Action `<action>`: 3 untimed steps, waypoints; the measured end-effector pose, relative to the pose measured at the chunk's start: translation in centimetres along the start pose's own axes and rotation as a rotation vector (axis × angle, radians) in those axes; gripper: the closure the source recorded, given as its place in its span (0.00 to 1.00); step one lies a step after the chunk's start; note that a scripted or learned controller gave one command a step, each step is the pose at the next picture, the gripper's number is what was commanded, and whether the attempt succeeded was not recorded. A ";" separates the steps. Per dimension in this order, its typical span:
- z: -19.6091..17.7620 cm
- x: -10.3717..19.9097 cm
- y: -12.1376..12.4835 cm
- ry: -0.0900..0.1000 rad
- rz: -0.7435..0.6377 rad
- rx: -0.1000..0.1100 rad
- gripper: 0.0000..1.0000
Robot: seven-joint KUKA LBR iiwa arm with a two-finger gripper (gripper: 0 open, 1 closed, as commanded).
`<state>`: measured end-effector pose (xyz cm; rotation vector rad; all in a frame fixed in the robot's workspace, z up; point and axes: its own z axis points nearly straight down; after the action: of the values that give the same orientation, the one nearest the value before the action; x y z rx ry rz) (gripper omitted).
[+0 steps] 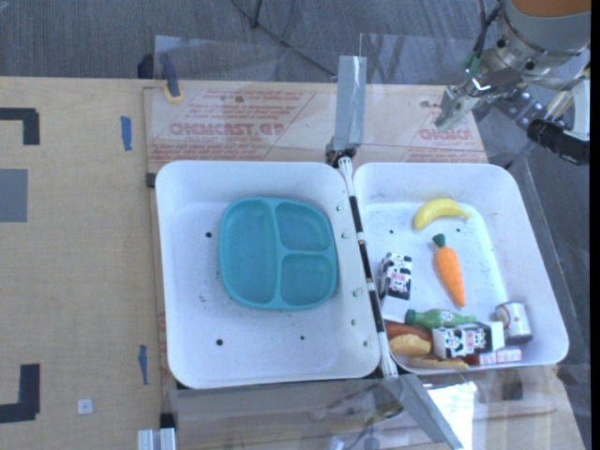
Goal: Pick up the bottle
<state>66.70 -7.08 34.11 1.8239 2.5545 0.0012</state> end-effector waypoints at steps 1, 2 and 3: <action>-9.1 -1.1 -0.4 0.000 -0.057 0.001 1.00; 1.5 6.3 2.1 0.003 -0.038 0.003 1.00; 1.1 5.1 1.7 0.001 0.097 0.003 1.00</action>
<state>66.66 -1.67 32.99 1.9470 2.4649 -0.0011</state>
